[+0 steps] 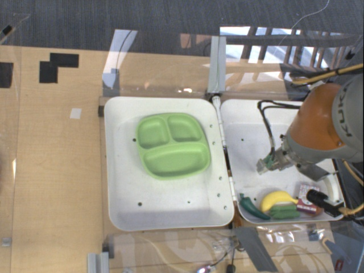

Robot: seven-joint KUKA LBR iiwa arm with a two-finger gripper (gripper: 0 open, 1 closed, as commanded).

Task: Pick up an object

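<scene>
Banana [278, 198], yellow and curved, lies in the white bin on the view's right [250, 124], against that bin's near wall. It is one piece of a small heap of things packed into the near corner.

Touching the banana on its left is a dark green, elongated piece [252, 205] that curves along the bin's rounded corner. Just in front of the banana, pressed against it, sits a lighter green block [284, 211]. To the banana's right, close beside it, is a small red-and-white packet [309, 191]; its lettering is too small to read.

Above and a little left of the banana, with bare white floor between them, hangs the gripper [266, 164]. Nothing is seen in its grasp, and whether it is open or closed cannot be told from this angle. The arm [318, 124], with its broad orange band, stretches from the gripper towards the right, covering the bin's floor beyond the banana.

Well to the banana's left, past the wall shared by the two bins, the other white bin [122, 198] holds a light green divided plate [173, 145], lying flat near its middle.
</scene>
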